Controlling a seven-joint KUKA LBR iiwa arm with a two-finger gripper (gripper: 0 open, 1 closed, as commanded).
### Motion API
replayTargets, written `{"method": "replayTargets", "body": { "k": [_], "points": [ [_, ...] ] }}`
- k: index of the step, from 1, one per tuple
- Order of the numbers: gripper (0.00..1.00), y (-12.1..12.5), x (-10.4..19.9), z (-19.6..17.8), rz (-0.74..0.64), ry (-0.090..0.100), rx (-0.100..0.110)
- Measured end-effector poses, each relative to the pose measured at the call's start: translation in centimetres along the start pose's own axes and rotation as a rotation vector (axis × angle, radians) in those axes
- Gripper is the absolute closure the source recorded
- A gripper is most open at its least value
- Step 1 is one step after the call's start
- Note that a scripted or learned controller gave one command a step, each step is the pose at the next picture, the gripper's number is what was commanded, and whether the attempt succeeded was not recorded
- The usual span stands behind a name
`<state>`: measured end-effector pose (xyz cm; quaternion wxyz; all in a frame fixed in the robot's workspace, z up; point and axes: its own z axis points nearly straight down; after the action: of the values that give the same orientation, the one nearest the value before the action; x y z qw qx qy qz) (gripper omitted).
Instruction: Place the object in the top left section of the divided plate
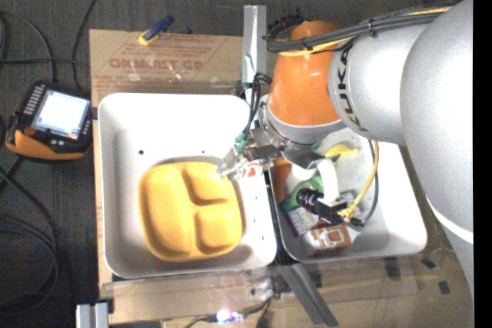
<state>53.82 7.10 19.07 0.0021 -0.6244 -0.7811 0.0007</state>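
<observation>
"KUKA" lettering on the arm (342,92) (partly seen), faint red print on cardboard sheet (157,65), unreadable

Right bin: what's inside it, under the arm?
In the right bin, a clutter of small packaged items shows, including a brown packet at the near wall. The arm covers the bin's far half; what lies there can't be seen.

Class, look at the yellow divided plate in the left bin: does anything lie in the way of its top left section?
Nothing visible does. The top left section of the divided plate lies bare, and the pincer hangs at the plate's upper right edge.
</observation>
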Motion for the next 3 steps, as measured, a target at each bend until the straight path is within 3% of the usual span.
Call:
{"method": "replayTargets", "body": {
  "k": [1,2,3],
  "points": [
    [0.0,0.0,0.0,0.0,0.001,0.0,0.0],
    [1.0,0.0,0.0,-0.8,0.001,0.002,0.002],
    [1.0,-1.7,-7.5,0.8,0.049,-0.003,-0.001]
  ]
}}
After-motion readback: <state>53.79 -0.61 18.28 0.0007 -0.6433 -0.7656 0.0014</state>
